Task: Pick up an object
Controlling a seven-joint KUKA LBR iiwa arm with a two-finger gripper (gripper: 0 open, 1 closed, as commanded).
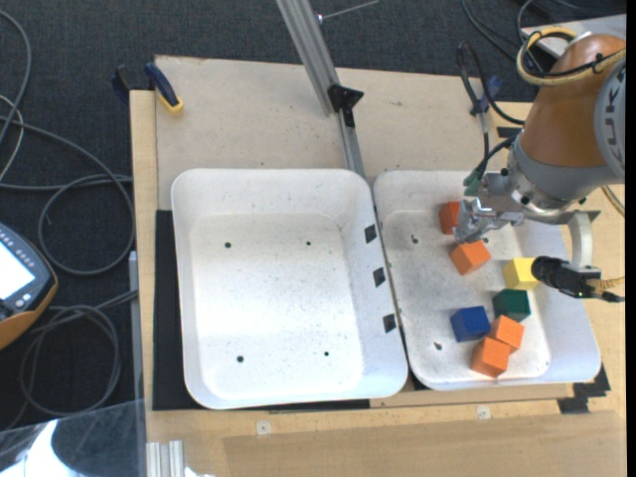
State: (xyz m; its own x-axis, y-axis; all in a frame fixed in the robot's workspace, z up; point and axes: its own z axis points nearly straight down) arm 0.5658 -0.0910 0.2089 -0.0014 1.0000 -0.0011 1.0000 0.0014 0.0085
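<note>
The claw [475, 222] hung low in the right bin [422, 361], between a red-orange block [449, 216] and an orange block [470, 256]; whether it was wide or narrow could not be told. Nothing showed in its grip. Descending there, it risked straddling neither block, nudging one aside instead.

Your claw [475, 229] hangs in the right bin [422, 366], block [470, 256] just below its tip, another [450, 216] touching at its left. Five more blocks [497, 328] cluster nearer you. Left bin [194, 192] lies well left.
</note>
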